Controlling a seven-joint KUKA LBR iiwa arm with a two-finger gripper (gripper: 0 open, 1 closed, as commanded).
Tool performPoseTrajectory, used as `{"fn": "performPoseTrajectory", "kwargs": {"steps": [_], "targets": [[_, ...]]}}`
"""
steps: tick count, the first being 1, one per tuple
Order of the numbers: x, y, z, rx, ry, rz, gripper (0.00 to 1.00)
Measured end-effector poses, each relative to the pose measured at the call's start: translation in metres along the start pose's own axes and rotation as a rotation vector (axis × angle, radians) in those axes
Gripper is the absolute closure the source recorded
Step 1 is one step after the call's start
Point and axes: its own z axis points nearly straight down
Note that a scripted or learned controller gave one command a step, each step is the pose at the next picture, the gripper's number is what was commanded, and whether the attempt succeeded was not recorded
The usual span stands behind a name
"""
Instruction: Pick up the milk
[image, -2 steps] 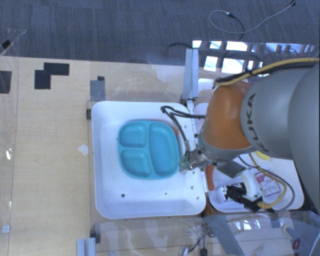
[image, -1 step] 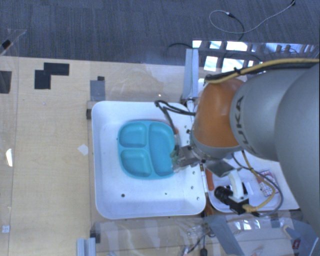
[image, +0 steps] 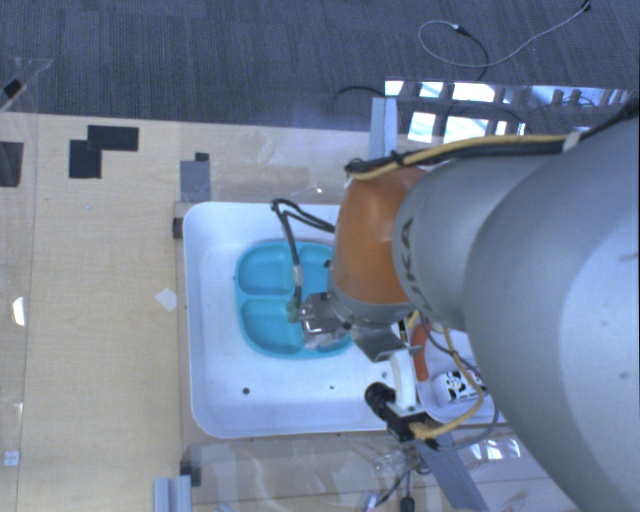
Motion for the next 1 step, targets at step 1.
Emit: {"fn": "performPoseTrajectory", "kwargs": {"steps": [1], "targets": [[0.024,0.0254,0.0598,0.001,0.0,-0.009,1.0]]}}
